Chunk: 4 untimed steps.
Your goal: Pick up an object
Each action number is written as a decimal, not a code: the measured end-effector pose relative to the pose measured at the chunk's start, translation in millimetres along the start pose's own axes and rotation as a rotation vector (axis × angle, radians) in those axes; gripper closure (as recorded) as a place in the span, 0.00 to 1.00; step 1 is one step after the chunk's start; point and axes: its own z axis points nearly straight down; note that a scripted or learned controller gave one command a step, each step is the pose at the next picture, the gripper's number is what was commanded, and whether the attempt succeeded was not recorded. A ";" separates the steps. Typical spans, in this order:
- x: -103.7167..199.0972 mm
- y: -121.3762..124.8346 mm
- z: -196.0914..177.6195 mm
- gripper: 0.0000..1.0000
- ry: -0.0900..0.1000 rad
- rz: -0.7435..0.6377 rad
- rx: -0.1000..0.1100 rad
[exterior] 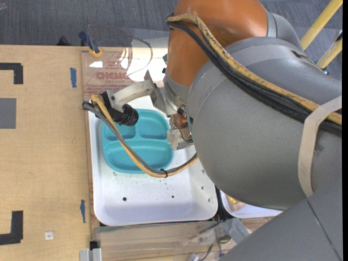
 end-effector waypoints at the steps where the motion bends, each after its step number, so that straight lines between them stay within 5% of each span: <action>1: -4.9 6.6 117.6 1.00 -0.018 -0.311 -0.004; 2: -3.4 5.8 251.1 1.00 -0.021 -0.044 -0.006; 3: -2.1 0.1 127.1 1.00 -0.009 -0.348 -0.001; 4: -4.4 1.8 191.3 1.00 -0.014 0.002 -0.006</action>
